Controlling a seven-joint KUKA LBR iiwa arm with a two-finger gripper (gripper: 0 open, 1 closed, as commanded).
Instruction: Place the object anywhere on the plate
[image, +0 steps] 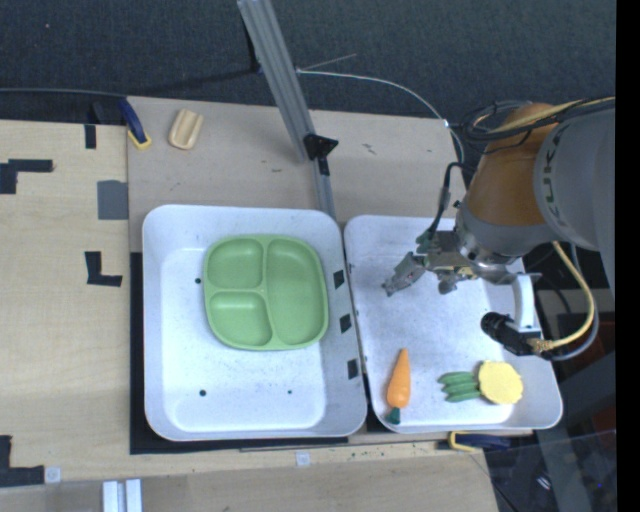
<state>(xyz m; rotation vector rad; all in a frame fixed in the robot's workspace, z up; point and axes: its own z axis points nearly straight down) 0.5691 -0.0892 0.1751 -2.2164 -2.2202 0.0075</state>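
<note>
Lying near the right bin's (520, 415) front edge, orange carrot (399, 378), green-tipped; hand (420, 272) fingers spread apart

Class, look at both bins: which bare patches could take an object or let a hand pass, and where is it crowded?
Free: the green plate's three compartments; the left bin's floor in front of the plate; the right bin's middle, between the gripper and the carrot. Crowded: the right bin's near edge, where carrot, green beans and yellow piece lie, and under the arm.
</note>
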